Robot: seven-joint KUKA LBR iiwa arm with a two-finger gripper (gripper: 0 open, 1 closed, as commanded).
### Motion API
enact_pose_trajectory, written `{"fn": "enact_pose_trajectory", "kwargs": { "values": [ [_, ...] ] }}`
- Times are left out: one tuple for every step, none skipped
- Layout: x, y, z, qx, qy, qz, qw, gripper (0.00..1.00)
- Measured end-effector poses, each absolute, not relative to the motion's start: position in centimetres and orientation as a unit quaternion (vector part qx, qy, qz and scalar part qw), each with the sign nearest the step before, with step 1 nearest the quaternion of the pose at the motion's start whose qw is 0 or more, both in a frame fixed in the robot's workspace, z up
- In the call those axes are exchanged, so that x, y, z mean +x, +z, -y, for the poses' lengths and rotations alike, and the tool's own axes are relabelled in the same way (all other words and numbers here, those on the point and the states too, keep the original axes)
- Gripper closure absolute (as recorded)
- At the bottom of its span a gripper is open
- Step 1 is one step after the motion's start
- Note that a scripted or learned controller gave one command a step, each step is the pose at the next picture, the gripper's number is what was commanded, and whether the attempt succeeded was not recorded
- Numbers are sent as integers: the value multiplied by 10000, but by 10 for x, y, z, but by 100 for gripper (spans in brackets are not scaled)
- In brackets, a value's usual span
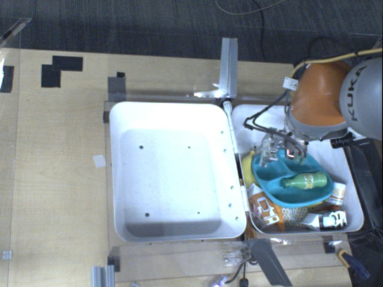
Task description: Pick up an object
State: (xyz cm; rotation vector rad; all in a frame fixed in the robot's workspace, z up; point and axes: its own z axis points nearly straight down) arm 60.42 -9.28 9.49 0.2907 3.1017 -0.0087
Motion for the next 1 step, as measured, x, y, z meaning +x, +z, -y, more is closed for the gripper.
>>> {"fn": "enact_pose_trajectory", "kwargs": {
  "values": [
    [662, 127, 99, 526, 0, -9986, 93, 100]
  ]
}}
